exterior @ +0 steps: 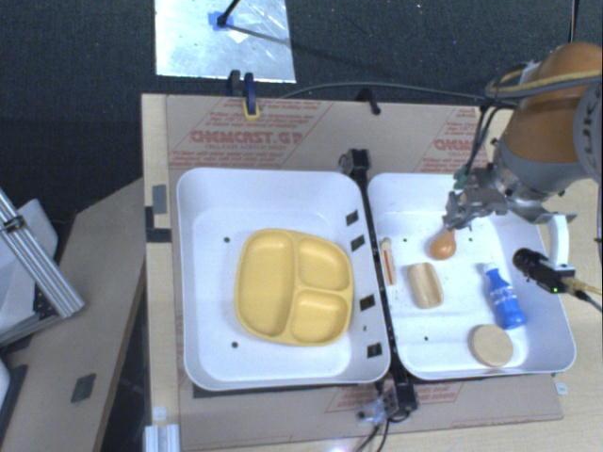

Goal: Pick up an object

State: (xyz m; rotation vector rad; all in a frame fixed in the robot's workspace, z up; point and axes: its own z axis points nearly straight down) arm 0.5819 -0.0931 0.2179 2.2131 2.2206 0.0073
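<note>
A dark floor surrounds the desk [311, 125], whose top is covered by a brown printed sheet and carries two shallow white bins side by side. In the right bin [556, 347] a small orange-brown rounded object [443, 245] lies toward the far side, left of the bin's middle. The claw [459, 217] hangs directly above and just far-right of it, fingertips at its upper edge; whether they touch it, or how far apart they stand, cannot be told from this angle. Just near of the rounded object lies a tan bun-shaped piece [425, 284], and left of that a thin orange stick [388, 261] lies along the bin's left wall. To the right a blue bottle [503, 297] lies on its side, and near of it sits a pale round disc [492, 346]. The grey arm with its orange band [556, 102] comes in from the right over the far edge of this bin. The left bin [207, 252] holds a yellow divided tray [293, 286] with three compartments, set near its centre. A shiny metal plate [226, 26] lies beyond the desk's far edge.
</note>
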